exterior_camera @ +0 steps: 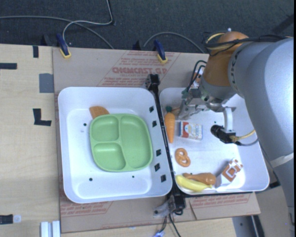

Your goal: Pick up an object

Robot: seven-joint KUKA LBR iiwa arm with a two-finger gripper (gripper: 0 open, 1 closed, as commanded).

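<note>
End effector (187, 107) sits low in the right bin (251, 172), upper-middle of frame, just beside the carrot (170, 126) and above the small red-and-white carton (191, 131). Can't tell if it's open or closed (fingers too blurred), nothing seen held. Further down the right bin: pretzel (182, 156), banana (191, 183) touching a brown piece (203, 178), red-white block (231, 170) at lower right. Left bin (71, 147) holds a green divided plate (121, 141) w/ an orange piece (98, 111) at its upper-left edge.
</note>
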